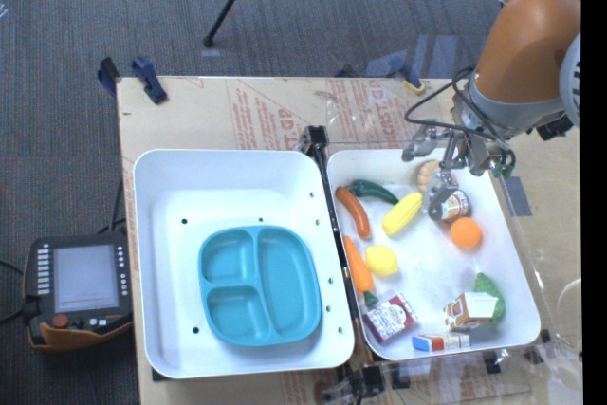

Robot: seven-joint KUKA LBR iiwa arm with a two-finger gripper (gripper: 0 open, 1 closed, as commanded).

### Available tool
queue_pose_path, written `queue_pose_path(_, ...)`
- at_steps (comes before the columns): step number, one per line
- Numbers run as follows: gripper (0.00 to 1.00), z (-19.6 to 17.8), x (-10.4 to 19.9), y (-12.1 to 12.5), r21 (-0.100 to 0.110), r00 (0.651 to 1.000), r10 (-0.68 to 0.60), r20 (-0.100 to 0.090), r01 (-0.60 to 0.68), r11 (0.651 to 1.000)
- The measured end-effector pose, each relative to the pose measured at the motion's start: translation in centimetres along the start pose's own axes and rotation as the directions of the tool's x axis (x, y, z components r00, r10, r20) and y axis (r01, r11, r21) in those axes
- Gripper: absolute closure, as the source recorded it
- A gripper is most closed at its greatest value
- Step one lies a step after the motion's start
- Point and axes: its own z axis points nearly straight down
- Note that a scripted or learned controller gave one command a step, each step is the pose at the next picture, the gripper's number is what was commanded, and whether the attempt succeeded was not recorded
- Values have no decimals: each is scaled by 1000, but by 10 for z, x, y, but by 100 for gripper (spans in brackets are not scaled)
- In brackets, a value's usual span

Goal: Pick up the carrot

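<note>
The carrot (358, 266) is orange with a green top. It lies along the left wall of the right bin (520, 261), pointing away from the camera, with a yellow lemon (381, 259) just to its right. My gripper (444, 196) hangs over the far right part of that bin, well to the right of the carrot and beyond it. It is right beside a small can (455, 205). Nothing of the carrot is near the gripper.
The right bin also holds a red sausage (353, 211), green chili (375, 192), corn cob (402, 213), orange (466, 233), milk carton (471, 306), purple packet (389, 318) and a small box (439, 341). The left bin (161, 204) holds a blue divided plate (259, 284).
</note>
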Motion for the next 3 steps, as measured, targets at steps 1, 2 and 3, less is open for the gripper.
queue_pose_path(1, 0, 118, 31, -96, -5, 970, -244, -7, 244, 970)
queue_pose_path(2, 0, 130, 56, -97, -2, 996, -87, -2, 87, 996)
queue_pose_path(3, 100, 118, 54, -95, -2, 996, -91, 4, 91, 996)
